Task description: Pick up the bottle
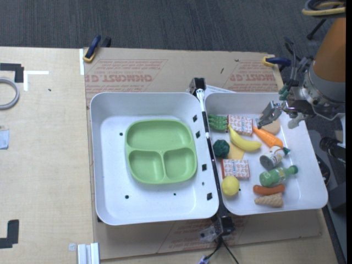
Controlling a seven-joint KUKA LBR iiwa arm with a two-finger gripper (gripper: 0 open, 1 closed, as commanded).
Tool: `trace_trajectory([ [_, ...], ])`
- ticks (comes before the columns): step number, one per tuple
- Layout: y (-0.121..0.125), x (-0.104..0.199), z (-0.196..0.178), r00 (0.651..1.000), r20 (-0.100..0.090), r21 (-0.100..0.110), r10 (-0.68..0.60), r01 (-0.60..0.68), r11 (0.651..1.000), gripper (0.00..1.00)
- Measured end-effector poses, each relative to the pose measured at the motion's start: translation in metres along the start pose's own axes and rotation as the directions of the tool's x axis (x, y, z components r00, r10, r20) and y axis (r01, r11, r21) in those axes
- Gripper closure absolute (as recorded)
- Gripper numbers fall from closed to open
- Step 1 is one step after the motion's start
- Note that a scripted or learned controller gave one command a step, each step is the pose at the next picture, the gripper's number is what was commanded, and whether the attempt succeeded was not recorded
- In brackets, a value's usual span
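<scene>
Bottle (277, 174): green, lying in right bin (308, 199), near front right, beside can (273, 159) | Gripper (269, 116): above bin's far right, fingers spread, holding nothing | Left bin (104, 164): 1 green tray (161, 150)

Bright, even overhead light fills the scene, and the white bins (148, 213) are nearly washed out with soft glare. Shadows are faint and short, pooling under the green divided plate (161, 150) toward 6 o'clock. Focus is slightly soft throughout, with mild blur at 3 o'clock.
</scene>
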State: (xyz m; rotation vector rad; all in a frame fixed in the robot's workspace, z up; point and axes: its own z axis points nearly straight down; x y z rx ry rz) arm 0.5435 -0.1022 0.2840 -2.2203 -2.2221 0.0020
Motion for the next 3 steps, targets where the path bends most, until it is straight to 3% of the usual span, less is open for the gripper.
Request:
trace_trajectory([
  [1,0.000,0.000,-0.009,1.000,0.001,0.000,0.000,0.000,1.000,1.00],
  [2,-0.035,0.114,0.029,0.994,0.000,0.000,-0.106,0.106,0.994,1.00],
  [3,-0.066,0.206,0.050,0.972,0.000,0.001,-0.234,0.234,0.972,1.00],
])
